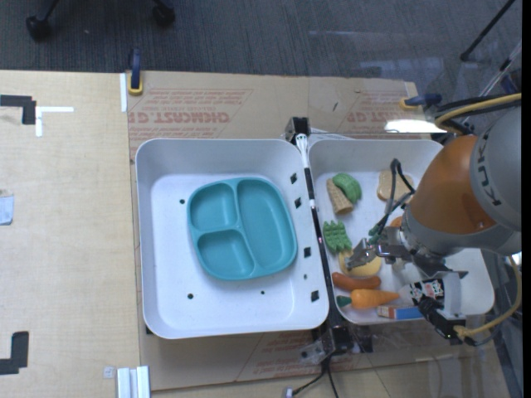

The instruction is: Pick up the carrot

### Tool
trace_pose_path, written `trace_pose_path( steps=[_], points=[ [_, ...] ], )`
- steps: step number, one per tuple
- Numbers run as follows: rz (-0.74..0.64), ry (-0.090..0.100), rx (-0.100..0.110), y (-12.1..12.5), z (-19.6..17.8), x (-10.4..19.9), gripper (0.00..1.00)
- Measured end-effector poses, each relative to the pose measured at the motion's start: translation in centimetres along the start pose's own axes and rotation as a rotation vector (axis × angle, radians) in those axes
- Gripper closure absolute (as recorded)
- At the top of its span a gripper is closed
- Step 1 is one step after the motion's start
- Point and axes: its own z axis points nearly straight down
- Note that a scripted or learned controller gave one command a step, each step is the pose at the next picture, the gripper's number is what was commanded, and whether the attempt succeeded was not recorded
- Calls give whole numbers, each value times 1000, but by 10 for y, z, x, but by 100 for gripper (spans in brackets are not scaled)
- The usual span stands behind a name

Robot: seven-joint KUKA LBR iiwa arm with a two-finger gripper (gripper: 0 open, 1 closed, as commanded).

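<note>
Camera view: left white bin (pixel 158 247) bears a teal divided plate (pixel 242 228). Over the right bin (pixel 477 293), the grey arm (pixel 465 197) lowers its gripper (pixel 362 258), grip state hidden. Just below it, the carrot (pixel 373 299), orange, tapered, green-tipped, lies near the front wall beside a sausage (pixel 355 282).

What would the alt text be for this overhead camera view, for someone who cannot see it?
A grey and orange robot arm reaches into the right white bin, its gripper just above an orange carrot among other toy foods. The left white bin holds a teal divided plate.
</note>
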Motion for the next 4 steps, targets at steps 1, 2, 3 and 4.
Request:
trace_pose_path(
  steps=[1,2,3,4],
  points=[
    [-259,0,-4,-9,-1,-3,0],
    [-253,-2,-7,-7,-10,-4,100],
    [-254,-1,-7,-7,-10,-4,0],
    [406,-1,-1,-10,0,-17,0]
  ],
)
